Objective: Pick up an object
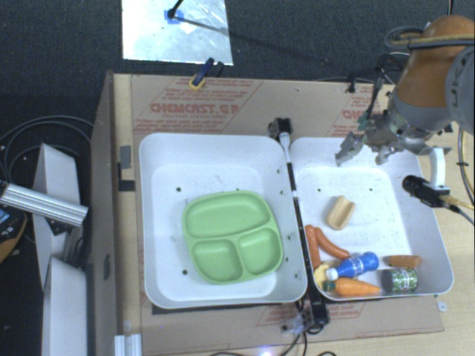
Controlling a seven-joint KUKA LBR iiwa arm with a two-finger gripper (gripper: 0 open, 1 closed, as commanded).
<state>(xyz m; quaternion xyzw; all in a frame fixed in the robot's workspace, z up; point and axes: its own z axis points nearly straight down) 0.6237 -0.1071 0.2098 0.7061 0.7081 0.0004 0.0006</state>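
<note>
The tan bread roll (340, 213) lies mid-bin in the right bin (427, 232), long axis running toward the bench's far edge, and the gripper (367, 151) hovers beyond it over the far rim, fingers spread and empty.

cardboard sheet (223, 99) | red print "CHEMCAST GP" | repeated, faint elsewhere

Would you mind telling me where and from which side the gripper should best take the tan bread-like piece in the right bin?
Probably across the middle of the tan piece, coming straight down from above: it lies flat and alone, with bare bin floor along both long sides.
</note>
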